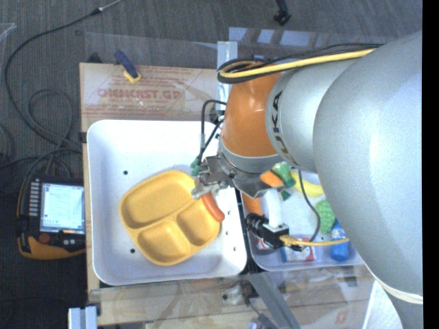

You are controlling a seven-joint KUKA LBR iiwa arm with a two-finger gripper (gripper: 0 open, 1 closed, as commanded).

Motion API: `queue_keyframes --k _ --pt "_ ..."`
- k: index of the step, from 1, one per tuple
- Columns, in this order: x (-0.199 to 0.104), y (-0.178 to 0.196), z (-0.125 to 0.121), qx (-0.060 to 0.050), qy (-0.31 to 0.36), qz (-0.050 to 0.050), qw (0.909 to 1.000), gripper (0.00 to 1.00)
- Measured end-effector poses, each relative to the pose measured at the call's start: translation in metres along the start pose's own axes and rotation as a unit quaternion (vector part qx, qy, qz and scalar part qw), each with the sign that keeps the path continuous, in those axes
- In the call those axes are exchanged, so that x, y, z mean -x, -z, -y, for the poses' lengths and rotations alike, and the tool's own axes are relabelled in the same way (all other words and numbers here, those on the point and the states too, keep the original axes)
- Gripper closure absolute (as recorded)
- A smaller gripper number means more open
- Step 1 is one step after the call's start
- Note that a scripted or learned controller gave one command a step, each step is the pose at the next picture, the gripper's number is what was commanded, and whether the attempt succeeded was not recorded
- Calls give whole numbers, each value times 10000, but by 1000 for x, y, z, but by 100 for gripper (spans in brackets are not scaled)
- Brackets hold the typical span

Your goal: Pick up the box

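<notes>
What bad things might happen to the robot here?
The gripper sits right at the edge of the yellow tray, so it may bump or drag it. The arm covers much of the right bin, so the box is hard to spot. A yellow cable dangles over the toys and might snag.

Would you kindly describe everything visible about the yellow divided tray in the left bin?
The yellow tray looks like moulded plastic, smooth and slightly glossy, with rounded edges and three compartments: one large, two smaller. It lies flat and right way up, turned at an angle, on the floor of the left white bin, toward its right side. An orange object lies at its right edge, below the gripper.
</notes>
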State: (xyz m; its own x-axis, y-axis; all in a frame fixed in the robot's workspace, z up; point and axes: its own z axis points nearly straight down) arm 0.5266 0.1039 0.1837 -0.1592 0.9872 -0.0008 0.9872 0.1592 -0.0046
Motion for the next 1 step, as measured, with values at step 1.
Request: queue_keyframes --k 1 --pt "12 -1 -48 4 -1765 18 9843 100"
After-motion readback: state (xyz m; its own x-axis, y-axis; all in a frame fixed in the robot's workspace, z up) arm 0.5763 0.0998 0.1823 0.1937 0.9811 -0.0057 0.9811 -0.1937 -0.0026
